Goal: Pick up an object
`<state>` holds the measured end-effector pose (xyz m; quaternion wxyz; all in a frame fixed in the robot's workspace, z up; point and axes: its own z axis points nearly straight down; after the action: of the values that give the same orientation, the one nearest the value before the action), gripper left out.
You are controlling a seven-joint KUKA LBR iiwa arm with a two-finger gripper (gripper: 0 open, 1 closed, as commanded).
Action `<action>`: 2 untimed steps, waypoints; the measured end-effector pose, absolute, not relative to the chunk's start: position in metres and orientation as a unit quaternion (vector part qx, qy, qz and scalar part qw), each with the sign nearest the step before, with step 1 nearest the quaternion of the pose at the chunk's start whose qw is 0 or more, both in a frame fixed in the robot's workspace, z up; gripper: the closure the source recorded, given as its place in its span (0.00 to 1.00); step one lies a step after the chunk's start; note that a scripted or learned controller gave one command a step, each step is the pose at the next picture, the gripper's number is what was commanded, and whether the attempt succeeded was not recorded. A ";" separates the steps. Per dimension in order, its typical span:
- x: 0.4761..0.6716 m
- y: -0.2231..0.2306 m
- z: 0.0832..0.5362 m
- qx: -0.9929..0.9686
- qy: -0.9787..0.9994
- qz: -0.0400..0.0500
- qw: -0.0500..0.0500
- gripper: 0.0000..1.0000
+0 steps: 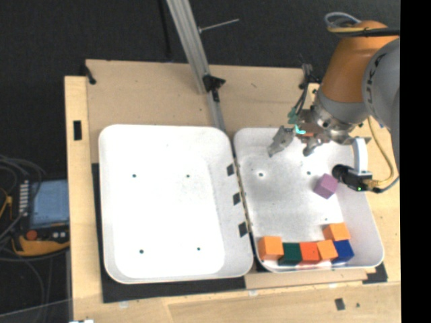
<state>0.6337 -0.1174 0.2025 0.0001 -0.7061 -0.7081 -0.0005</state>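
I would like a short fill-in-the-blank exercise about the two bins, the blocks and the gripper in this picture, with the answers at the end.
1. The purple block lies alone in the ______ bin.
2. The gripper hangs over the far end of that bin with its fingers ______.
3. The green block sits in the row along the near wall, between two ______ blocks.
4. The blue block is at the ______ end of that row.

Answers: right; open; orange; right

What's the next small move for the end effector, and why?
Probably shift toward the purple block and descend. The end effector hangs open over bare floor of the right bin, holding nothing; that block lies alone, while the others crowd the near wall.
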 end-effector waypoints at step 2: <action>0.627 -0.123 0.096 -0.709 -0.705 0.001 -0.001 0.00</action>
<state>0.6274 -0.1227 0.0956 -0.0012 -0.7088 -0.7054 0.0010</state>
